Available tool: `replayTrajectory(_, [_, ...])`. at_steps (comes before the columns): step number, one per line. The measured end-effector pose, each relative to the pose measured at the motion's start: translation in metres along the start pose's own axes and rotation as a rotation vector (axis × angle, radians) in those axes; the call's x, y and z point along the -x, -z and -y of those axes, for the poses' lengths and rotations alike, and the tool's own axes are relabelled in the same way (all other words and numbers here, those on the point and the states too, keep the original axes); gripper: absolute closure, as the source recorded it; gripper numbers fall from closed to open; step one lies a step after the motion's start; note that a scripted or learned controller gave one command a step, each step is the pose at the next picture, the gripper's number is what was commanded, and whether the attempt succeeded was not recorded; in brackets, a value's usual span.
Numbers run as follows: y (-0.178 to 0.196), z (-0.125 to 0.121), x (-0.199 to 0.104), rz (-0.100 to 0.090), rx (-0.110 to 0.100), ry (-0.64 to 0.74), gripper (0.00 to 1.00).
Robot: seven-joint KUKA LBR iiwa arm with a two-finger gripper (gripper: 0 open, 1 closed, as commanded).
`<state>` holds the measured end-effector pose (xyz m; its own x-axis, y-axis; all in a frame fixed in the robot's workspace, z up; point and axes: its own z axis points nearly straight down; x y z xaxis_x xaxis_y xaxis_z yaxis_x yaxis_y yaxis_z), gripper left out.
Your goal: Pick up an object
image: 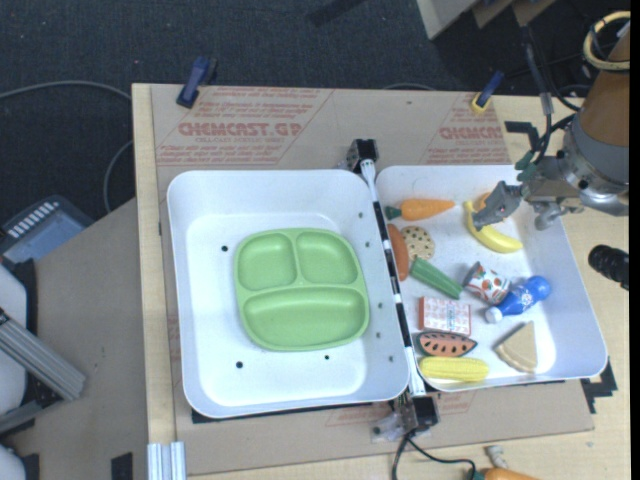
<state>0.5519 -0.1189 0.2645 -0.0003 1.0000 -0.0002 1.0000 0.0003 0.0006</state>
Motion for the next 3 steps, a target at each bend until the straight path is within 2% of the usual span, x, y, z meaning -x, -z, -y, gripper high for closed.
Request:
replayTrajectory(1, [-0.118, -0.006, 0.068, 0.0, -0.003, -0.002, 0.0])
replayTrajectory(2, [-0.177, -0.002, 0.03, -0.001, -0.001, 0.0, 0.0])
replayTrajectory(3, [-0.167, -0.002, 0.03, 0.0, 0.001, -0.001, 1.0])
